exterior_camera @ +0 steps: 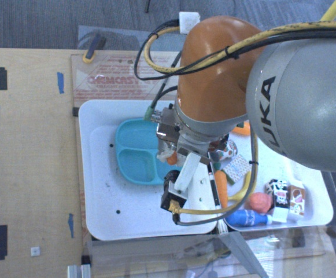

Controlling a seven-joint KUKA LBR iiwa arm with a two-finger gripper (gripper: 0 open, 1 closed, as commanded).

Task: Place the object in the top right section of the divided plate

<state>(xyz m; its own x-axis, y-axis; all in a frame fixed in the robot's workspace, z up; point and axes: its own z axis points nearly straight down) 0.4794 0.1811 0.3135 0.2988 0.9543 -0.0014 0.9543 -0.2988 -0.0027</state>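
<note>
The grey arm with its orange wrist housing hangs low over the left shallow white bin, covering the right part of the light blue divided plastic plate lying there. Whether the jaws are open or closed cannot be told. In the right white bin lie an orange carrot, a pink ball, a blue bottle and a small cow-patterned carton, near one another
</note>
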